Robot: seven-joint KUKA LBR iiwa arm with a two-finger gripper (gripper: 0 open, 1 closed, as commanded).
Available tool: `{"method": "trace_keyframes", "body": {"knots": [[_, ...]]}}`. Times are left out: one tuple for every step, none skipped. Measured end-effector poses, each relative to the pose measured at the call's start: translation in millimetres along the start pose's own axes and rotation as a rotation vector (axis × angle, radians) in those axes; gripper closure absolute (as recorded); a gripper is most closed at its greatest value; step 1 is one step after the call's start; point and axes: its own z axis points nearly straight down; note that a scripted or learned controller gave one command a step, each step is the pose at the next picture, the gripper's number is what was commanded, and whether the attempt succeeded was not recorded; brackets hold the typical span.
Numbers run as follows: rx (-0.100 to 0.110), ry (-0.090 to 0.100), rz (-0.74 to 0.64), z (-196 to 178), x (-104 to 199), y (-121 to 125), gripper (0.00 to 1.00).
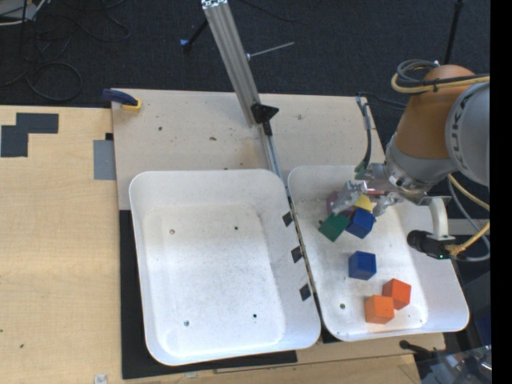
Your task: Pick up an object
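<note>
Nearest the camera, well below my fingers, two orange blocks [387,301] sit touching in the low corner of the right bin [432,318]; a little closer to me a lone blue block [362,265] lies apart and untouched; just under my fingers is the cluster I judge to be my target, a green block [334,228] beside a second blue one [360,223], with a yellow block [363,203] tucked right at my gripper [365,196]; whether my fingers are spread or pinched I cannot tell, since the wrist and blocks crowd them; to my left, across the divider, lies the left bin [160,198]; so I judge the approach made, but nothing is lifted; the grasp and the raise are not yet done.
</note>
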Motion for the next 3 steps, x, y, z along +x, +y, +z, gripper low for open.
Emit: {"method": "trace_keyframes", "body": {"knots": [[-0.012, -0.001, 0.000, 37, -6, 5, 0.00], [-0.015, -0.001, 0.005, 25, -8, 6, 1.00], [-0.010, -0.001, 0.002, -19, -6, 0, 1.00]]}}
